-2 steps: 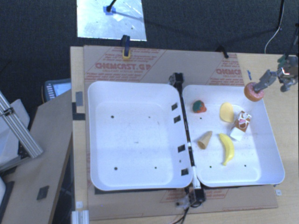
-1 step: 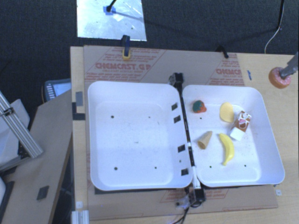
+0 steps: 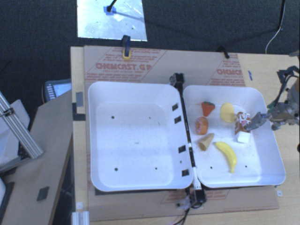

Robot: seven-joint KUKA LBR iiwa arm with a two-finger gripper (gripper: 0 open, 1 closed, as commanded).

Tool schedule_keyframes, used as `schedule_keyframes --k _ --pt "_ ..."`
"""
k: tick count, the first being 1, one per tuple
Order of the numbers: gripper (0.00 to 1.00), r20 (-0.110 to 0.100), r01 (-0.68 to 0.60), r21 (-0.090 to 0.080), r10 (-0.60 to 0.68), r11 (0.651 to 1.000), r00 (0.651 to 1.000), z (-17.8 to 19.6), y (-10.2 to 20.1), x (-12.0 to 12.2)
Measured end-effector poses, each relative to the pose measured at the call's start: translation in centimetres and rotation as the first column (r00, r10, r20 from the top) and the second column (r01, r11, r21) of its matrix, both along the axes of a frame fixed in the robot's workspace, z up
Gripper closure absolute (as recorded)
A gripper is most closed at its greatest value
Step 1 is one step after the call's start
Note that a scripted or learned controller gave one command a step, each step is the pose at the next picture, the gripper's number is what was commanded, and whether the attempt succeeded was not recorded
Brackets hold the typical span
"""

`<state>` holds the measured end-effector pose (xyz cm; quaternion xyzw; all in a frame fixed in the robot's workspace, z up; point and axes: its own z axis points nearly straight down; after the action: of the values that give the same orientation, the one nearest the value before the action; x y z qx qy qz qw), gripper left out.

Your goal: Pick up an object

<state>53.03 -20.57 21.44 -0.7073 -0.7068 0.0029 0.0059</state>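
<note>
Gripper [image 3: 255, 122], finger state indiscernible, at the carton [image 3: 243, 127] in the right bin [image 3: 269, 172], banana [image 3: 227, 155] at seven o'clock; the board [image 3: 154, 65] reads "CHEMCAST GP".

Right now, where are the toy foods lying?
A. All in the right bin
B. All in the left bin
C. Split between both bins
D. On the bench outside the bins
A: the banana, lemon, strawberry, orange piece and cone all lie inside the right bin, near the hand.
</note>
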Motion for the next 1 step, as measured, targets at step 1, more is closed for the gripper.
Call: schedule_keyframes --k 1 --pt "0.0 0.004 -0.001 -0.001 0.001 1.0 1.0 -11.76 0.06 0.35"
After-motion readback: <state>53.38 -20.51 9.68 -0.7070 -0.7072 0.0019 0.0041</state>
